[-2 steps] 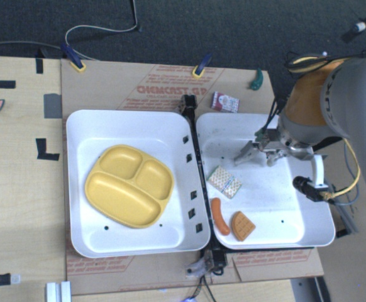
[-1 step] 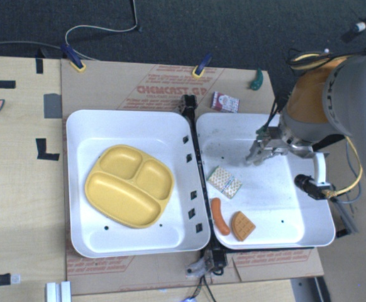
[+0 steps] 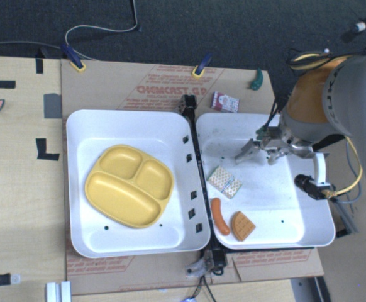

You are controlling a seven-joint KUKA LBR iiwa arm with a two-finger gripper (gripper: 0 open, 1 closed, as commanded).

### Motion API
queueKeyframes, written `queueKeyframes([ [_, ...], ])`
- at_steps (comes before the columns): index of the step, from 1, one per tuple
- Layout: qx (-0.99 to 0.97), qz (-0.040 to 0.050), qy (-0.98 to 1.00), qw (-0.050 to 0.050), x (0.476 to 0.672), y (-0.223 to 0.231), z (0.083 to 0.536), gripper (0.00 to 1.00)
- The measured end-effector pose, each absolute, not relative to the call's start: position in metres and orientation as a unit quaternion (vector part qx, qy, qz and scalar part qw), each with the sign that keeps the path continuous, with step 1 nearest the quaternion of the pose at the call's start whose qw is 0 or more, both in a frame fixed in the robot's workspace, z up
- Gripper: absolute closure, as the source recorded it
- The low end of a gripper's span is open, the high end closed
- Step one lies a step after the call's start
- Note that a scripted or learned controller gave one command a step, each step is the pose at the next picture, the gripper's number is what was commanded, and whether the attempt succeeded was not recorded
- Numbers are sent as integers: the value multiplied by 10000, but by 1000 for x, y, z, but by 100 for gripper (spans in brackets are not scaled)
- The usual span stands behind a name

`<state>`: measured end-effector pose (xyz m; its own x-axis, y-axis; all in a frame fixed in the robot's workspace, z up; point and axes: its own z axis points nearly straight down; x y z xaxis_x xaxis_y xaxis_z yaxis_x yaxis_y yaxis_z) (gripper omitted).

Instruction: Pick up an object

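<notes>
In the right bin [image 3: 309, 228] lie a checkered packet [image 3: 224, 182], an orange-red sausage [image 3: 217, 216] and a tan cracker-like piece [image 3: 242, 226], all near the bin's left and front side. My gripper [image 3: 257, 156] hangs over the back middle of that bin, up and to the right of the packet. Its two fingers are spread apart with nothing between them. The left finger [image 3: 243, 155] points down-left toward the packet and stays apart from it.
The left bin [image 3: 82, 231] holds a yellow divided plate [image 3: 129, 185]. A small red-and-white packet [image 3: 224, 102] and a green item [image 3: 256, 79] lie on the cardboard behind the bins. The arm and its cables crowd the right bin's right side.
</notes>
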<state>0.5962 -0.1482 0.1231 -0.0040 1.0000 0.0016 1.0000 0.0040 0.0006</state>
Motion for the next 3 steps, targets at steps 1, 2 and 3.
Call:
queueKeyframes([
  [1,-7052,-12,-7090,13,596,-147,132,100],
  [2,-7051,-11,-7091,13,596,-147,132,0],
  [3,-7046,-16,-7096,23,597,-146,141,100],
])
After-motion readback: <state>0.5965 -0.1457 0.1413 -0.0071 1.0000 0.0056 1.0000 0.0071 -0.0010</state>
